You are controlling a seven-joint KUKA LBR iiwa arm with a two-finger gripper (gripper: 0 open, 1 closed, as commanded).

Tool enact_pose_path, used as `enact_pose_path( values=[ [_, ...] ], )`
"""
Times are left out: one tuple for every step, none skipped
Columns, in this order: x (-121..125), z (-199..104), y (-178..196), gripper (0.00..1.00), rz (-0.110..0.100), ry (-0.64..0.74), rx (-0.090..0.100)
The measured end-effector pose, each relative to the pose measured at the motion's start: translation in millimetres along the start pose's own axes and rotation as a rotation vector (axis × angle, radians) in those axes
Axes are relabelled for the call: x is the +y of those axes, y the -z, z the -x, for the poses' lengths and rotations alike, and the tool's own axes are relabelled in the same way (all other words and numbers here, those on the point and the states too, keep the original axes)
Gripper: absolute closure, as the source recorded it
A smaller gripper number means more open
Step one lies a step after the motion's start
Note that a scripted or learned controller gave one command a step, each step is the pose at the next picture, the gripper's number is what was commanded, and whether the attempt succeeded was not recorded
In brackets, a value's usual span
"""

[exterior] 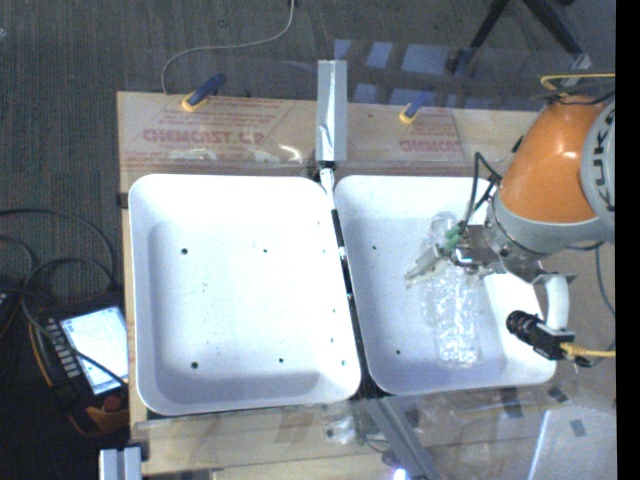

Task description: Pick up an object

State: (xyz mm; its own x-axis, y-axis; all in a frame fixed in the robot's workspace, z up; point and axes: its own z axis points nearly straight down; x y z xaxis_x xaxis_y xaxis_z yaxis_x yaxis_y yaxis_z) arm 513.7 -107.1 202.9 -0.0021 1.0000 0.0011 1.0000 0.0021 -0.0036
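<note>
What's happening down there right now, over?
Hand low in right bin, at clear plastic bottle. Grip unconfirmed. Nothing blocking.

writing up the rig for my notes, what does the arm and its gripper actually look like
The arm is a rounded, glossy orange shell over a grey band, with part of a dark letter mark at its right edge. Thin dark cables run along its left side. The gripper is a small cluster of grey metal parts with a green spot. Below sits a white bracket with a black fitting and a yellow cable end.
</note>
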Motion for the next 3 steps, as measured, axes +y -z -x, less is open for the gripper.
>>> enact_pose_path(
  values=[
    [9,40,-101,0.0,0.024,0.146,-0.009],
    [74,69,-111,0.0,-0.001,0.137,0.002],
    [148,77,-112,0.0,-0.055,0.163,0.033]
  ],
)
